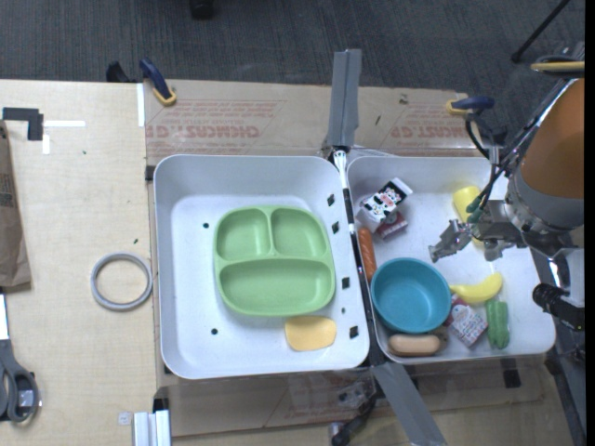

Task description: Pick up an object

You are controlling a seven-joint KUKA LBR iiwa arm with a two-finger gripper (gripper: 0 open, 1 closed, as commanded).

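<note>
Reaching: we judge the step in hand to be the approach; nothing sits between the fingers, so no object is picked up yet.
Gripper [453, 240]: we see its fingers spread apart and empty, over bare floor of the right bin [423, 170].
Targets: the blue bowl [410, 295] lies just below the fingers, the yellow banana [477, 290] below and right, the black-and-white carton [385, 204] up and left.
Next move: we would pick one target, centre the fingers over it, descend, then close.
Arm: we see it entering from the right, wrist low, fingers pointing left and downward.
</note>
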